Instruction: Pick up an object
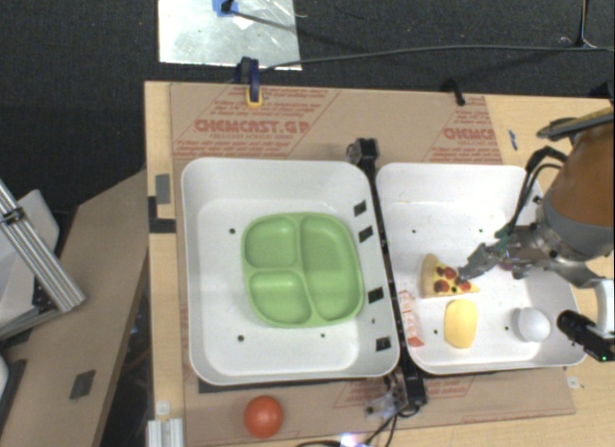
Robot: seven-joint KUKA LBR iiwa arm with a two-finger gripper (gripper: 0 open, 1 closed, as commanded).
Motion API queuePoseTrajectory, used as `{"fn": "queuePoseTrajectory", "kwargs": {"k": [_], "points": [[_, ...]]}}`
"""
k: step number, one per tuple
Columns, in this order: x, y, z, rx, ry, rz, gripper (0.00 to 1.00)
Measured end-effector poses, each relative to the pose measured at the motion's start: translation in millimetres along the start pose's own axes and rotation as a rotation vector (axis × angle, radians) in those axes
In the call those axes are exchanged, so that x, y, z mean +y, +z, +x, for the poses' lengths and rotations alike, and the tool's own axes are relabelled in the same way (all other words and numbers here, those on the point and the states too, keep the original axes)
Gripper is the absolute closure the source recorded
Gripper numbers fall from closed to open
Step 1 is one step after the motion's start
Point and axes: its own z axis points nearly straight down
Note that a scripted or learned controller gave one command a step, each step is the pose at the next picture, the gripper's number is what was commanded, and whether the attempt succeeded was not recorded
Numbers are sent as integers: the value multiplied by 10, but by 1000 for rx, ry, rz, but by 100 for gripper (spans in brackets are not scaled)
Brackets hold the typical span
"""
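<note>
— What's your count on the bench?

— I see two white bins: the left bin (207,243) and the right bin (452,195).

— Contents?

— In the left one, I count one green divided plate (301,269) with four compartments. In the right one, three things: one pizza slice toy (444,277), one yellow piece (461,323), one white ball (529,324).

— Anything outside?

— One orange-red ball (263,415) on the near edge, and one arm (581,200) at the right.

Bright, even overhead light; the white bins (288,186) are nearly washed out and shadows are faint. Glare flares on the foil sheet (231,12) at top. Overall soft, slightly grainy, with the dark surround underexposed
</note>
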Motion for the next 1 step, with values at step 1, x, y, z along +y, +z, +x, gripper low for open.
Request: {"fn": "queuePoseTrajectory", "kwargs": {"k": [1], "points": [[28,-52,1,-2,-3,-12,0]]}}
